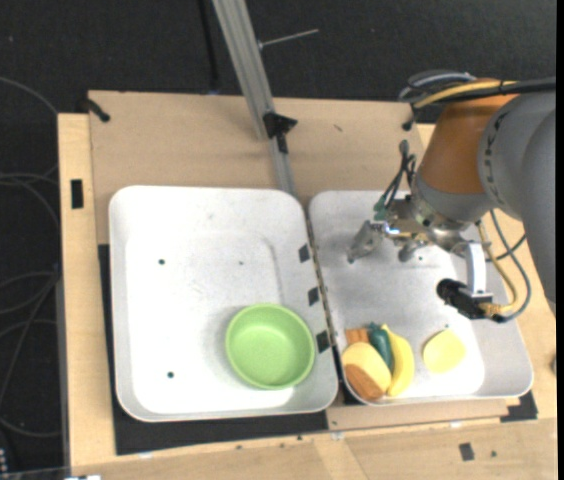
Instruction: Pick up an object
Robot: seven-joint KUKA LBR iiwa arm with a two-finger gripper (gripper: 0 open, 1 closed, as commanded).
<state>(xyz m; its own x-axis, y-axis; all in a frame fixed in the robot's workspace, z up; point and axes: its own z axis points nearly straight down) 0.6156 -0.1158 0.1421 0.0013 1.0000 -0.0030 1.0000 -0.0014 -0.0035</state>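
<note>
Overhead, the grey arm with its orange band reaches in from the right and hangs over the upper part of the right-hand shallow white bin. Its two-finger hand points down toward bare bin floor, the fingers spread apart with nothing between them (one finger shows at the left, the other just right of it).

Well apart from the hand, along the right bin's near edge, lies a small cluster of toy food: a round tan and orange bun-like piece, touching a yellow banana-shaped piece, with a dark green piece lying on top between them. Just to the right of that cluster, separate from it, sits a pale yellow rounded piece.

Meanwhile the left-hand white bin carries a light green round plastic bowl, upright, near its lower right corner. Both bins rest side by side on the tan wooden desk.
</note>
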